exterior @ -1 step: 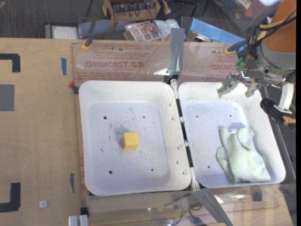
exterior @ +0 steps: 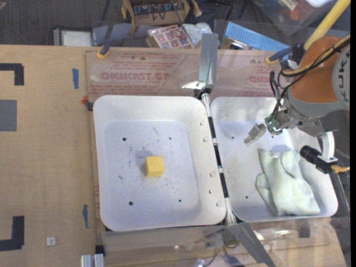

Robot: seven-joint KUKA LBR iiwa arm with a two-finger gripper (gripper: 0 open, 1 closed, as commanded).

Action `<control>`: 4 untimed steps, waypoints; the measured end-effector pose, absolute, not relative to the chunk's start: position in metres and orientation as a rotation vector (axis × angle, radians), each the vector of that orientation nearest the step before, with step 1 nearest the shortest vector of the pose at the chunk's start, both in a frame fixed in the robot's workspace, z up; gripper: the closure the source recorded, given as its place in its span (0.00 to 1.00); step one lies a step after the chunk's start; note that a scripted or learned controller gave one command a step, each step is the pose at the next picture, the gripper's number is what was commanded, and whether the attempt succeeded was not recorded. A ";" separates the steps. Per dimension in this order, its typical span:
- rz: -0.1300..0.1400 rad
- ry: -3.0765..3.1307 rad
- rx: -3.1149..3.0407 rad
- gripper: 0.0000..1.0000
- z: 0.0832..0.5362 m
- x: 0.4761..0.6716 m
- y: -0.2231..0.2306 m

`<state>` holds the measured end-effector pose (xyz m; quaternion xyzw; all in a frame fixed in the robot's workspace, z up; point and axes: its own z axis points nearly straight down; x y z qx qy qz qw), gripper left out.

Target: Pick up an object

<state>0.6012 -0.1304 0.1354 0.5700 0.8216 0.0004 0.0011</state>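
Your cloth [exterior: 286, 183] lies in the right bin [exterior: 233, 118], in its near right part, long axis running from the bin's middle toward the near right corner. It is pale, greenish white, soft and crumpled, with folds and a lumpy edge; no clear end points anywhere. Its far right edge goes under a black part of the arm [exterior: 317, 82], so you cannot see the whole outline there.

The claw [exterior: 261, 131] hangs over the right bin, up and to the left of the cloth, apart from it. A grey tip juts toward the bin's middle. Whether the claw is apart or together, you cannot tell: the wrist and cables crowd it.

In the left bin [exterior: 105, 149], a small yellow block [exterior: 155, 166] sits near the middle, one corner toward you. Dark specks dot the floor around it.
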 end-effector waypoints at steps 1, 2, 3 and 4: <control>0.003 2.789 1.437 0.00 0.087 0.543 -0.172; 0.001 2.883 1.239 0.00 0.114 0.532 -0.169; 0.000 3.096 0.504 0.00 0.088 0.551 -0.123; -0.003 3.132 0.117 0.00 0.088 0.497 -0.188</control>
